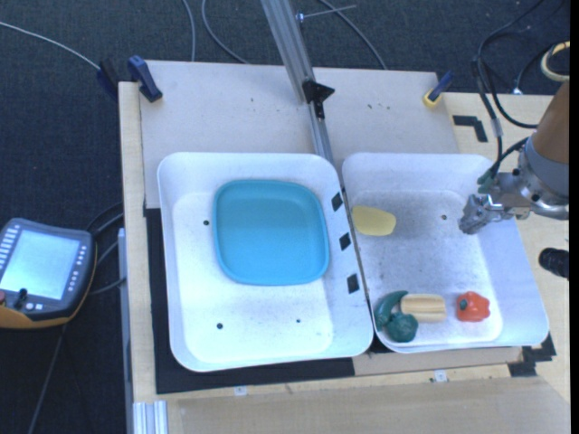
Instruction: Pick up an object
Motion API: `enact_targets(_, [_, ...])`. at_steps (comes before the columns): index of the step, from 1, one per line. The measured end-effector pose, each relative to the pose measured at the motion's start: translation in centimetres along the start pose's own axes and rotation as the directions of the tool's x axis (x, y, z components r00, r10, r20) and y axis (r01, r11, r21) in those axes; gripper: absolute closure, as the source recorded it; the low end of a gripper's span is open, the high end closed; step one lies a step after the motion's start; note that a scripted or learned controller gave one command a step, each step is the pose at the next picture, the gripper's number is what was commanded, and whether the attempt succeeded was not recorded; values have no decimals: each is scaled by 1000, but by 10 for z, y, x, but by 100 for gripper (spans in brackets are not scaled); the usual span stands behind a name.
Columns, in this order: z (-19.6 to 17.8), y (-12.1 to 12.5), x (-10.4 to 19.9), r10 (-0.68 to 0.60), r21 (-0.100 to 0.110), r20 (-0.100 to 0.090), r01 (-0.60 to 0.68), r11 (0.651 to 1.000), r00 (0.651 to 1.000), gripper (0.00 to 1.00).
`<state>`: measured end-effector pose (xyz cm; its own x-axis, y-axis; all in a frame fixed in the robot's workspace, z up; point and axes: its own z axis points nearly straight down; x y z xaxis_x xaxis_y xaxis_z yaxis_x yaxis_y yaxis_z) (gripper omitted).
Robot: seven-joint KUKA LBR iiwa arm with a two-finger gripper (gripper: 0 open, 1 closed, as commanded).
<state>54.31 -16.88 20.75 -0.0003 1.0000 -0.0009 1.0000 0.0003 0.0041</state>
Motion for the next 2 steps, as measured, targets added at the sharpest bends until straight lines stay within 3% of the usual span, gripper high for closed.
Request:
enact_targets(1, [-37, 1, 0, 0, 0, 0, 0, 1000, 1000, 100])
enact_targets(2, [-45, 2, 55, -5, 3, -2, 5, 1000, 1000, 100])
